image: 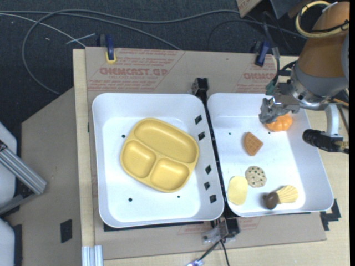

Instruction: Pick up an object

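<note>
Left bin [105, 148]: shallow white plastic, rounded corners, holds one yellow tray [160, 154], glossy, three compartments, sitting a bit rotated around the bin centre; a few small black marks dot the bin floor around it. Black clips [204, 148] run down the seam between the two bins. Right bin [310, 165], same white plastic: pale yellow flat oval piece [238, 190] at 7 o'clock, round speckled cookie [255, 176] touching its upper right edge, tan waffle-textured wedge [253, 143] near centre, and at 5 o'clock a ribbed yellow shell-like item [288, 193] touching a dark brown lump [270, 200]. Orange rounded object [279, 123] at 12 o'clock in the right bin, partly covered by the gripper [271, 113], so its full shape is hard to read. Gripper is down on its left side; can't tell finger spread, metal parts blur together. Arm [321, 54] enters from 2 o'clock, grey with orange band, cut off at frame edge. Both bins sit on a cardboard sheet [138, 71] with red print, clamped at top.
</note>
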Motion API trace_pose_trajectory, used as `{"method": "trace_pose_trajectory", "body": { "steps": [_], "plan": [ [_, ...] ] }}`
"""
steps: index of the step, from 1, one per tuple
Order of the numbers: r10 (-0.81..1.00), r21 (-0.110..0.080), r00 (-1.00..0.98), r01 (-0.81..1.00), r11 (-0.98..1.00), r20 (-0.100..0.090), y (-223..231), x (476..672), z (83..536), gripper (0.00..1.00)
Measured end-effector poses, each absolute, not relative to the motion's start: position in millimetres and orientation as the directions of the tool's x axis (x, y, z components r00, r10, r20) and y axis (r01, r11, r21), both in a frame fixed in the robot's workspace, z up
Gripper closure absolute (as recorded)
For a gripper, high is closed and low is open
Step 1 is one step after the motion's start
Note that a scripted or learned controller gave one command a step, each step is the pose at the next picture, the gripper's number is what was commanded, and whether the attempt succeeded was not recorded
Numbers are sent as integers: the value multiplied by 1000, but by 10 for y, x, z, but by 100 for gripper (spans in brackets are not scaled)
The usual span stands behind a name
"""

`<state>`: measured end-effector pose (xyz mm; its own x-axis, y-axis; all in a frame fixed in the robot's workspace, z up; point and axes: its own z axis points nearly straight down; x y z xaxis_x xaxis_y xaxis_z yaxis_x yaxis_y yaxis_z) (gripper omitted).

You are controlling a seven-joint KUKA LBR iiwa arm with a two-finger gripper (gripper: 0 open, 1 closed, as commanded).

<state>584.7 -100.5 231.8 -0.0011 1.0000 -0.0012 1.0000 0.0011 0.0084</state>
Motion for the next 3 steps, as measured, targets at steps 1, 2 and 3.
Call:
{"method": "trace_pose_trajectory", "body": {
  "steps": [1,2,3],
  "plan": [
    [1000,3,-1,1000,1,0,-1004,5856,2434,100],
    [1000,-2,-5,1000,5,2,-572,5852,2382,100],
    [1000,-4,-5,1000,5,3,-42,5751,2260,100]
  ]
}}
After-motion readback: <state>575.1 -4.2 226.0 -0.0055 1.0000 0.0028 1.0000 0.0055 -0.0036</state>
